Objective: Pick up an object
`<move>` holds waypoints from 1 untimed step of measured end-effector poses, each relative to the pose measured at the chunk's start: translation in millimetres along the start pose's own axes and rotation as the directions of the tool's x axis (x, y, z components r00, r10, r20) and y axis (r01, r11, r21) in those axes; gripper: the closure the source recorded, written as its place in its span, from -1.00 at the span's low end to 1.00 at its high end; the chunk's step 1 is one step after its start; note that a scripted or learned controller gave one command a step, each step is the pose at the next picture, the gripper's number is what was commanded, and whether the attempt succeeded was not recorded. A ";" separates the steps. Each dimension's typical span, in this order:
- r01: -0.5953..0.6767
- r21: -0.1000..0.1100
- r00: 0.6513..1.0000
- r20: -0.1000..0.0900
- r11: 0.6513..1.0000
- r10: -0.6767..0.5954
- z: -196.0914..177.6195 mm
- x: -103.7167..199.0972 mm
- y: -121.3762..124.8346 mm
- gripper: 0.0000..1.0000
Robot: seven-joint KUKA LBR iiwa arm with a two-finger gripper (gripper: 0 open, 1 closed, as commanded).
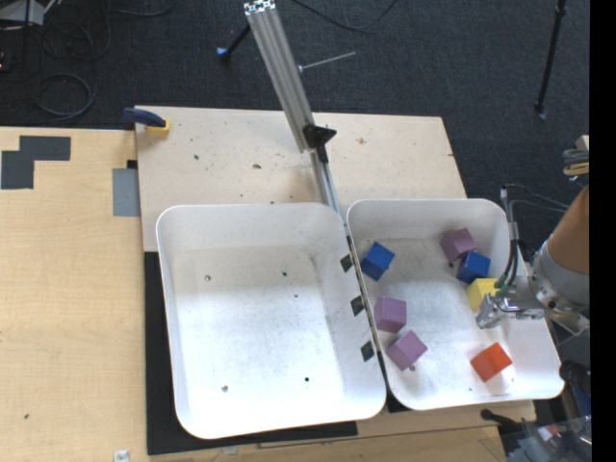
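Six blocks share the right bin (423, 210) | claw (493, 308) low beside yellow block (480, 291), grip state unclear | risk: blue block (473, 267) just behind could jam or deflect the grasp.

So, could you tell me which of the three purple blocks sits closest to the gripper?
The purple block at the right bin's far side, beside a blue block; the other two lie by the divider, farther from the gripper.

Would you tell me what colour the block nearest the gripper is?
Yellow: the block sits just beside the gripper in the right bin, seen in the camera view.
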State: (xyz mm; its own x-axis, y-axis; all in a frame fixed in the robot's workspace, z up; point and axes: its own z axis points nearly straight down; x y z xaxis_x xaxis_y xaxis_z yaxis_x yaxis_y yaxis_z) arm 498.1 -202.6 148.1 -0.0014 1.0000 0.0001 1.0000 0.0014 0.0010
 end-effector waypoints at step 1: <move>0.000 -0.001 1.000 0.001 1.000 0.000 -42.8 -4.6 0.9 1.00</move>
State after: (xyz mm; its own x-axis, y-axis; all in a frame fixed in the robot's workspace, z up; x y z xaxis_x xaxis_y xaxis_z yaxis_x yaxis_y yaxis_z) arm 499.0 -207.2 190.9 -0.0009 1.0000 -0.0009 1.0000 0.0009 0.0025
